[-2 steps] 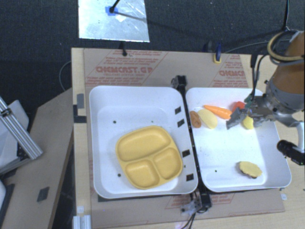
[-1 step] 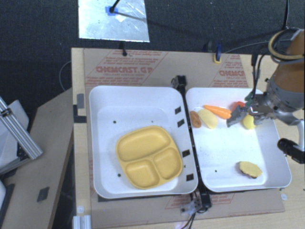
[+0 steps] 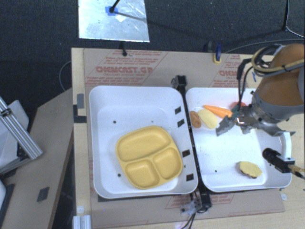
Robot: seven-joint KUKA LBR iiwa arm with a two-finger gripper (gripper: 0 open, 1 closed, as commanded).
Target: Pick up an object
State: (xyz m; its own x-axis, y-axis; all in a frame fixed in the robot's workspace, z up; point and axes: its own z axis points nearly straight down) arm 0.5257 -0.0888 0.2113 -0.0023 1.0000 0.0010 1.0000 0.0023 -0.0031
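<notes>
Your gripper hovers low in the right bin, just beside the cluster of play food at that bin's upper left — whether the claw is spread or pressed together, you cannot tell from this slant, and nothing shows pinched in it.

The nearest candidates sit close together: an orange carrot, a pale yellow piece touching it below, and a small brown piece next to the divider between the bins. A flat tan piece lies well apart near the bin's lower right, alone on bare floor. The left bin bears only a yellow divided plate.

For a clean pick, you probably want one item isolated. The cluster is risky — closing there could nudge a neighbour or catch two things. Centre over the pale yellow piece, line up across its narrow side, and descend straight before closing; otherwise choose the lone tan piece.
</notes>
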